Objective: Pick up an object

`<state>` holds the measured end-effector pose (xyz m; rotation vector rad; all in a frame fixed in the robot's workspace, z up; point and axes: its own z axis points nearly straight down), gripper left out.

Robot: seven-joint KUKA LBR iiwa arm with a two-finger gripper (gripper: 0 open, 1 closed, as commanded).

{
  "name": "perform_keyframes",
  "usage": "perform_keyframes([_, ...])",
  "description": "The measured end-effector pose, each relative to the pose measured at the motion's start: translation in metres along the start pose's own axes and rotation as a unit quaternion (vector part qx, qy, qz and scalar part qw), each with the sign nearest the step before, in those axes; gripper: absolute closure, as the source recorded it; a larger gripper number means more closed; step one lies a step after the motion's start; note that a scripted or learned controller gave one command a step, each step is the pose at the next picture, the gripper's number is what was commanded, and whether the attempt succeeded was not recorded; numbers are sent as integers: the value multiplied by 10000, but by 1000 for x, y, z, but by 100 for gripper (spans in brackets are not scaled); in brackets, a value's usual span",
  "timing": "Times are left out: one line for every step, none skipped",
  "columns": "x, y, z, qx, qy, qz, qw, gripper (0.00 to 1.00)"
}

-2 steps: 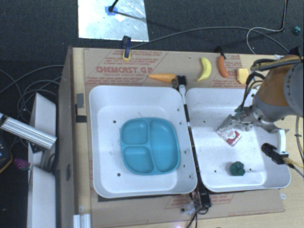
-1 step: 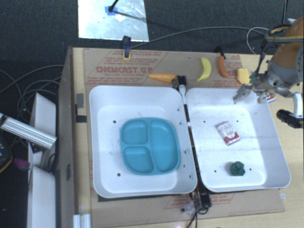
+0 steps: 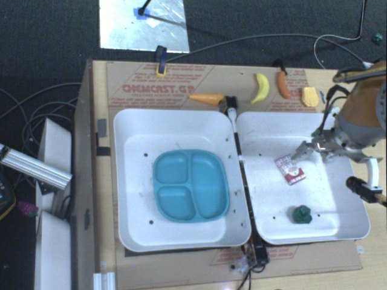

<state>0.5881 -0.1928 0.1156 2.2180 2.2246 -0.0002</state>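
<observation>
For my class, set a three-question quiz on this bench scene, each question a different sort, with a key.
1. True or false: the blue divided plate lies in the left bin.
2. Which thing lies nearest the gripper? A) the small red and white packet B) the dark green object C) the banana
3. Fill in: both the packet and the green object lie in the ___ bin.

Key: 1 true; 2 A; 3 right.
</observation>
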Motion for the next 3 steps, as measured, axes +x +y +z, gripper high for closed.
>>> perform_keyframes([57,-12,32,-1,4,-3,10000,0])
perform_keyframes([57,-12,21,-11,0,-12,10000,100])
perform_keyframes([131,-32,-70,-16,4,-8,10000,100])
